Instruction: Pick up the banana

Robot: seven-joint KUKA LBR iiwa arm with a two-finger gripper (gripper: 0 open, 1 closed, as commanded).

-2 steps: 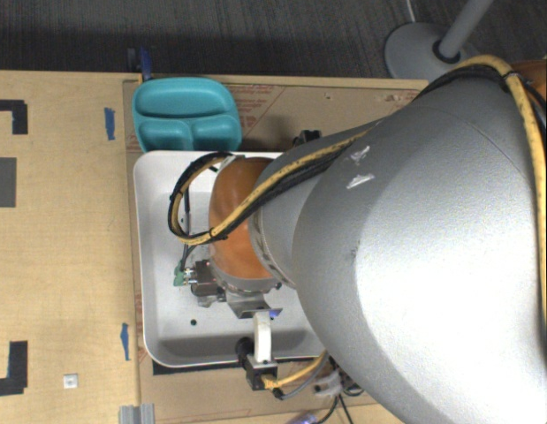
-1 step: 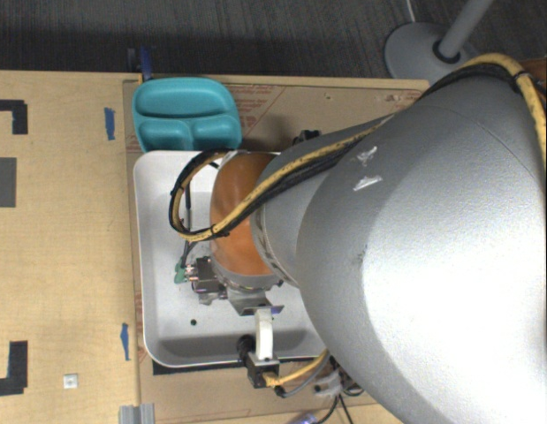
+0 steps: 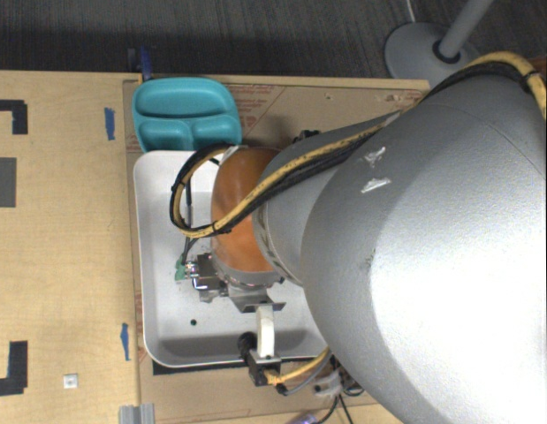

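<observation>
The grey arm [image 3: 406, 237] with its orange band [image 3: 233, 210] hangs over the white bin [image 3: 158, 263] and covers most of it — banana not visible, likely hidden under the wrist, so its direction and long axis can't be judged — gripper state can't be told.

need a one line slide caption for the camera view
Grey arm with orange band reaches from the right over a white bin, teal tray at the bin's far end.
</observation>
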